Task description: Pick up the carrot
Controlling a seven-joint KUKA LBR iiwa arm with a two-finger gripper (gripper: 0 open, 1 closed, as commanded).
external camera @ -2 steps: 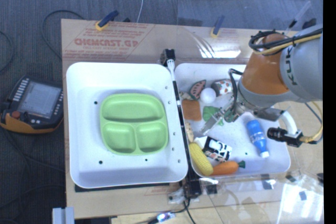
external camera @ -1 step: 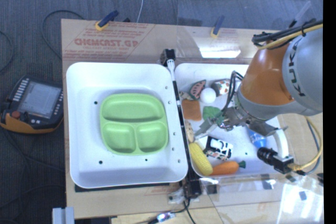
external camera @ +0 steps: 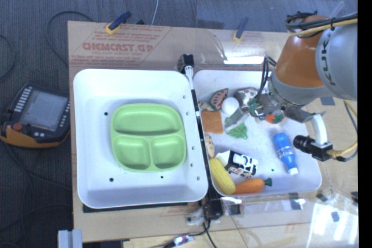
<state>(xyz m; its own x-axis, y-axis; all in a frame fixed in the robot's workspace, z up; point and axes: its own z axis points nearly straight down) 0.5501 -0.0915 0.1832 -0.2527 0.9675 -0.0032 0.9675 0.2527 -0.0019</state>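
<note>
The desk [external camera: 116,49] carries two shallow white bins side by side. The left bin [external camera: 93,101] holds a green divided tray [external camera: 149,135], set near its centre with three compartments.

The right bin [external camera: 308,180] holds the loose items. The carrot [external camera: 251,186], orange with a green stub at its 3 o'clock end, lies flat along the bin's 6 o'clock wall. Its 9 o'clock end sits just beside a yellow corn cob [external camera: 221,175], which lies at a slant in the bin's 7 o'clock corner. A black-and-white carton [external camera: 239,164] lies immediately at 12 o'clock of the carrot. A blue bottle [external camera: 285,152] with a white cap lies toward 3 o'clock of the carton, apart from the carrot. An orange block [external camera: 211,122] rests against the bin's 9 o'clock wall. A watermelon slice [external camera: 219,97] and a white egg-shaped item [external camera: 231,106] sit toward 11 o'clock, and a green leafy piece [external camera: 238,131] lies near the bin's middle.

The arm [external camera: 314,64] enters from 3 o'clock, its orange band above the wrist over the bin's 1 o'clock corner. The claw [external camera: 263,108] is down among the items in the bin's 12 o'clock half, well apart from the carrot. How far the claw is open cannot be told, as the wrist and clutter mask it. The carrot itself lies untouched.
</note>
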